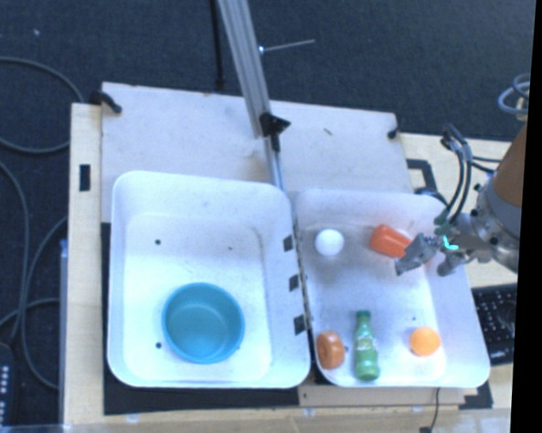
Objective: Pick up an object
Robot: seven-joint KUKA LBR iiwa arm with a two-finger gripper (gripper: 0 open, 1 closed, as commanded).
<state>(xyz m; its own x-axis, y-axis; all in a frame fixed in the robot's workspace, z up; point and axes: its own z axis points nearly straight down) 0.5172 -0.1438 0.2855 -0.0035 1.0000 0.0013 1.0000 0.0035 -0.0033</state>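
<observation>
The two-finger gripper hangs over the right shallow white bin, fingers apart and holding nothing. Just beside it lies an orange plastic cylinder. A white ball, green plastic bottle, brown egg-shaped object and orange ball share this bin. A blue round bowl sits in the left white bin.

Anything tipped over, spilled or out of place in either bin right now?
Only the green bottle stands out: it lies on its side in the right bin, beside a brown object. No spill or damage shows.
</observation>
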